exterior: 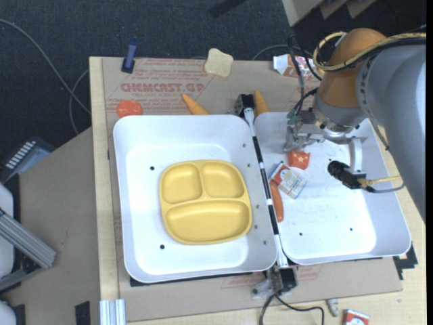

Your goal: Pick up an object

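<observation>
My gripper [298, 139] hangs over the far left part of the right bin [352, 239], pointing down. Just below its tip lies a small red block [299, 159]; whether they touch I cannot tell. A white and orange packet [291, 182] lies a little nearer in the same bin. An orange carrot-shaped piece [277, 206] lies along that bin's left wall. In the left bin [135, 181] lies a yellow divided plate [205, 201].
Behind the bins on the cardboard lie a bread slice [218, 61], a blue item [128, 54], an orange disc [128, 107], an orange carrot [194, 104], a black piece [244, 103] and another orange piece [261, 102]. The near right of the right bin is bare.
</observation>
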### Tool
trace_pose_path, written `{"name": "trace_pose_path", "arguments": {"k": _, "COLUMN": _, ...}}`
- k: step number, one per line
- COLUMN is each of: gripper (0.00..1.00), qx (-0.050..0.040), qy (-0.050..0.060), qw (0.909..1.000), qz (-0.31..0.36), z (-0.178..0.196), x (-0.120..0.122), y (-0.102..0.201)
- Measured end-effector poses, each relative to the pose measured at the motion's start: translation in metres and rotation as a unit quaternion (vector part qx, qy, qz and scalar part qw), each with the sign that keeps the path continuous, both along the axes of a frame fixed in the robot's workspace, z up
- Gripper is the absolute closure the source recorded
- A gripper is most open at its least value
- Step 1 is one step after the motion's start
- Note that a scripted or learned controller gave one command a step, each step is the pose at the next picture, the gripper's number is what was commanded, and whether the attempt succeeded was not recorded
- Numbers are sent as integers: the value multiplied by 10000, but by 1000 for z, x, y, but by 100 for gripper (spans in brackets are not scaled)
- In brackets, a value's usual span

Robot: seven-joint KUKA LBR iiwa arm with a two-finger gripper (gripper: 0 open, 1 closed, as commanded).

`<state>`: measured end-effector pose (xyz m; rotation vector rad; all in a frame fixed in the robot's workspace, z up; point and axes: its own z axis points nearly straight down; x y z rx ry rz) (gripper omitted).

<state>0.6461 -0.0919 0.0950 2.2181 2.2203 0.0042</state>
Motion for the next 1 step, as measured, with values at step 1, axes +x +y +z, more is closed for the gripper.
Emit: {"name": "trace_pose_path", "arguments": {"k": 1, "gripper": 100, "qx": 7, "qy": 17, "qw": 10000, "qz": 0, "z": 91, "x": -64, "y": 29}}
